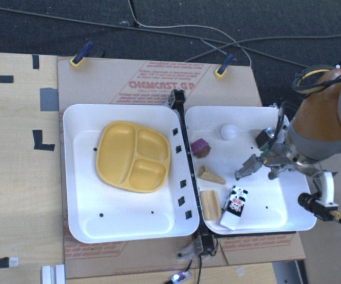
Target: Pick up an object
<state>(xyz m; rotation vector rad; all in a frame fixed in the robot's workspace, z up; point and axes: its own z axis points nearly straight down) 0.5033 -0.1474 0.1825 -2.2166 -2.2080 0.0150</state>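
1. You see the arm [315,120] reaching into the right bin [289,218].
2. The left bin [76,158] holds a yellow divided plate [133,156].
3. Your gripper [247,169] hangs fingers spread, pinching nothing.
4. Left of it lie a wooden block [209,205], cow-print box [234,206], wedge [211,176], purple piece [200,147] and white ball [228,132].

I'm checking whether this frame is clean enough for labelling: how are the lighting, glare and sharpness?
Camera view: lighting is even, with soft shadows inside the bin walls; the white right bin is bright, so the white ball barely stands out; the yellow tray shows mild sheen without blown highlights; overall softly focused, small items like the purple piece lacking fine detail; the gripper looks slightly blurred.
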